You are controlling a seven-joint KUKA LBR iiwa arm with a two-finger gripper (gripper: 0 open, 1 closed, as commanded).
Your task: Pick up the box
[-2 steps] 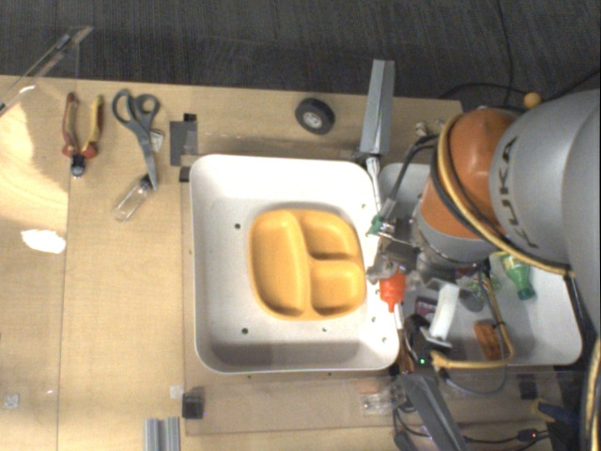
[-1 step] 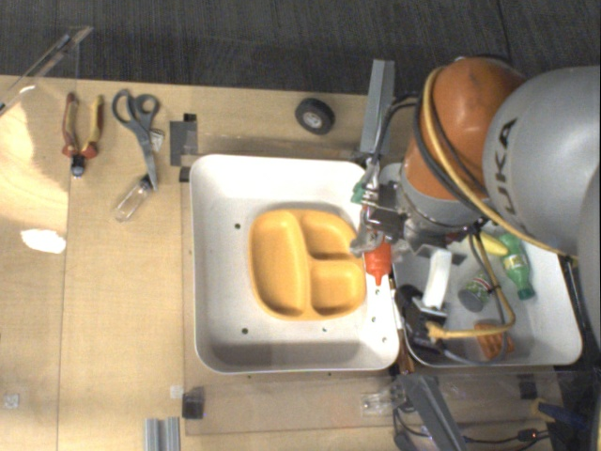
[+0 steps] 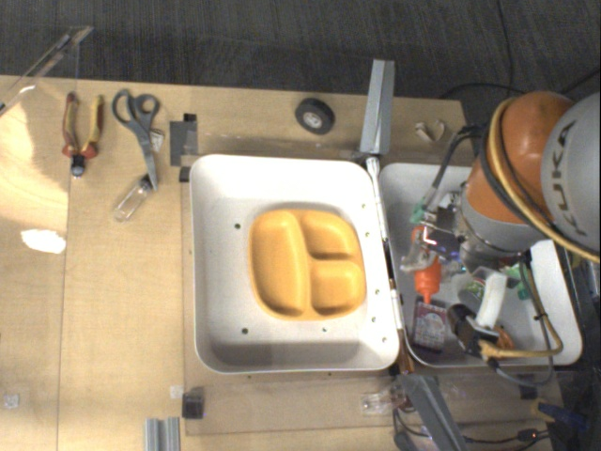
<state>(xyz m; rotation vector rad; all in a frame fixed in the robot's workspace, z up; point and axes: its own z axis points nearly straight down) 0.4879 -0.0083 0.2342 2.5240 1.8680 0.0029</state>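
My arm [image 3: 540,172] hangs over the right bin [image 3: 563,322], my gripper [image 3: 439,242] low near that bin's left wall amid a clutter of small items; whether my jaws are open or closed I cannot tell. In the left bin [image 3: 216,280], a yellow divided tray [image 3: 305,261] rests at the centre. I cannot pick out the box among the clutter.

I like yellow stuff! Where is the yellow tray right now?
The yellow tray lies in the middle of the left white bin, left of the robot arm over the right bin.
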